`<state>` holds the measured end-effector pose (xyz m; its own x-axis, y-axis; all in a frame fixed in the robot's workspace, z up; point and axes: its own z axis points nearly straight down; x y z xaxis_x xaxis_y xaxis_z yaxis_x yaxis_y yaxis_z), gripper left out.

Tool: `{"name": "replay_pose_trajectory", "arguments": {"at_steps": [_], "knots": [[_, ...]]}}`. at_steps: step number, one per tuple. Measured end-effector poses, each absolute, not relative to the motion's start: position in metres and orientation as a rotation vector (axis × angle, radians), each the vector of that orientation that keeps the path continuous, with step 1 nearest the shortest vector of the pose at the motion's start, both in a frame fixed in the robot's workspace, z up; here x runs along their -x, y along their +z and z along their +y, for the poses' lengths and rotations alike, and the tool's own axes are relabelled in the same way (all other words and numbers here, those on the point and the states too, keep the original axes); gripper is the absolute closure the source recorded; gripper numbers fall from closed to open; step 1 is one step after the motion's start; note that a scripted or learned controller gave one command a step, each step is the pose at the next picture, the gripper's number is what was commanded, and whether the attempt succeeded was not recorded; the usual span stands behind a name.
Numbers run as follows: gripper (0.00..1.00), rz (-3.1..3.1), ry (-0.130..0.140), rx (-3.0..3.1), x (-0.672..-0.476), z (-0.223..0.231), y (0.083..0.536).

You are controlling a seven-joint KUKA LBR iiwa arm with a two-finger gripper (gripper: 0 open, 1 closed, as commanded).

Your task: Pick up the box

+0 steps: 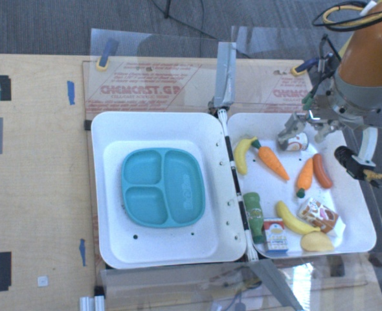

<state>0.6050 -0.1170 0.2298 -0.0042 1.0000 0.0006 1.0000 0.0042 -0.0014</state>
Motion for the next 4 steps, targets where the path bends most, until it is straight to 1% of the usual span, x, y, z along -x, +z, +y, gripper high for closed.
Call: {"name": "replay_pose_trajectory", "arguments": {"at_steps": [1, 2, 3, 4], "knots": [[0.00, -2.466, 0.000, 1.942, -0.540, -0.142, 0.138], [0.00, -2.401, -0.009, 2.036, -0.483, -0.213, 0.089], [1.00, -2.403, -0.008, 2.048, -0.483, -0.216, 0.099], [1.00, -2.520, -0.001, 1.878, -0.481, -0.122, 0.205]]}}
